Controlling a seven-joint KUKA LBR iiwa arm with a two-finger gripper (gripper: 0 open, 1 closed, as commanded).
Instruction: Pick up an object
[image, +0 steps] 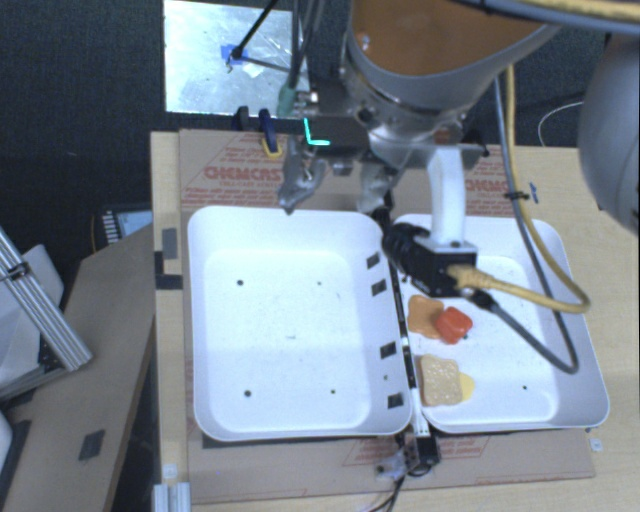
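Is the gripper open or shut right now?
Open: the gripper hangs over the left bin's far rim, its fingers apart, nothing between them.

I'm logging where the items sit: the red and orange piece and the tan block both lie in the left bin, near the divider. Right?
Not quite: the camera view shows the red and orange piece and the tan block in the right bin, near the divider.
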